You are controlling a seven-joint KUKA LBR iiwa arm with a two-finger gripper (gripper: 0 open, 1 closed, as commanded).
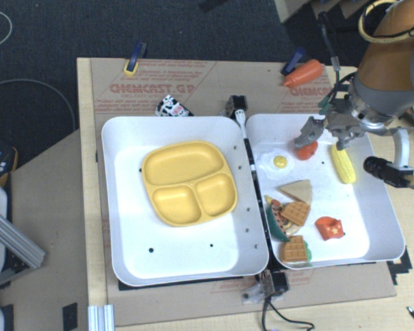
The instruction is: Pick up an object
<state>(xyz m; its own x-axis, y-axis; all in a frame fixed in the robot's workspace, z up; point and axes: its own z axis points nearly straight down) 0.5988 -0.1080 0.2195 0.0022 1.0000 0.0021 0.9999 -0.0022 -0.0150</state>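
My gripper [326, 141] hangs over the back of the right bin [383, 216], its two grey fingers [308, 134] spread open with nothing between them. A small red piece [306, 151] lies just below the left finger. It is too close to tell whether they touch. A yellow corn cob [343, 165] lies under the right finger. Further forward lie a fried egg [276, 161], a tan bread wedge [297, 190], a waffle [296, 214], a red toy [330, 227] and a second waffle [295, 249].
The left bin [124, 205] holds a yellow divided plate [190, 183]. Behind the bins, on the cardboard, lie an orange carrot [303, 73], a black-and-white toy [172, 107] and a yellow clamp [132, 61]. A black clip [237, 106] sits between the bins.
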